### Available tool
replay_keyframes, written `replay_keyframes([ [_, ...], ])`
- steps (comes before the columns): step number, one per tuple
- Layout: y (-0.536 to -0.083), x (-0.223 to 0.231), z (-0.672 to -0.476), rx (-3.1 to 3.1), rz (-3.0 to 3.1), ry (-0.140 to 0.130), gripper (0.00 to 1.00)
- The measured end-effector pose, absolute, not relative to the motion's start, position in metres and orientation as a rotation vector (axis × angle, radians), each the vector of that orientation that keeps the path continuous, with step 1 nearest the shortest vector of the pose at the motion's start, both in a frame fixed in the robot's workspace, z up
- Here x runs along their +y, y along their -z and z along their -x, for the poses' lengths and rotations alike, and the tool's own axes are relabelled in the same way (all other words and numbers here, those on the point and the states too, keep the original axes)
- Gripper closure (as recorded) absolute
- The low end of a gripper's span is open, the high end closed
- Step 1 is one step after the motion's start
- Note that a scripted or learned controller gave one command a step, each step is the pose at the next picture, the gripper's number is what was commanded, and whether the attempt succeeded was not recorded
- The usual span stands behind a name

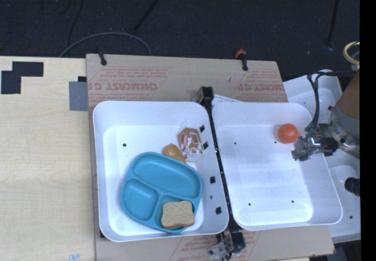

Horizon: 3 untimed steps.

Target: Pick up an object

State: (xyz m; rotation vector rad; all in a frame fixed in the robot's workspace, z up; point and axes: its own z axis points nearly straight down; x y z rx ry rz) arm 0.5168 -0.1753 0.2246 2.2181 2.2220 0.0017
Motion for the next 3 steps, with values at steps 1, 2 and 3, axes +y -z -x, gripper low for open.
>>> replay_keyframes([
  [1, -0.277, -0.176, -0.518, 2.222, -2.218, -0.002, 1.00],
  [2, -0.272, -0.114, -0.522, 2.230, -2.219, 0.001, 1.00],
  [3, -0.255, -0.066, -0.524, 2.229, -2.221, 0.002, 1.00],
])
